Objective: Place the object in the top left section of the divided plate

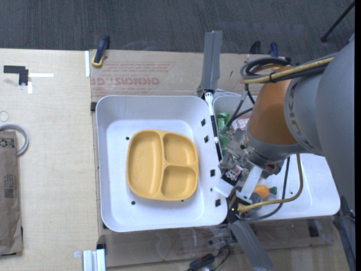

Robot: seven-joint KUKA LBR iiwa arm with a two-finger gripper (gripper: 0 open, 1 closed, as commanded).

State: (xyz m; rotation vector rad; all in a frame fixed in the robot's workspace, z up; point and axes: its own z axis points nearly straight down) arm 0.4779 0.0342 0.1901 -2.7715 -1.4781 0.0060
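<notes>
A yellow divided plate lies in the left white bin, with one long section on its left and two smaller sections on its right. All three sections hold nothing. My arm reaches down into the right bin, and the wrist hides the gripper near that bin's left wall. A small orange object with a green bit shows just beside the wrist in the right bin. A green object peeks out at that bin's far left corner.
The divider wall between the bins carries black markers. Cables loop off the arm over the right bin. Cardboard covers the bench behind the bins; a brown paper bag lies at the far left.
</notes>
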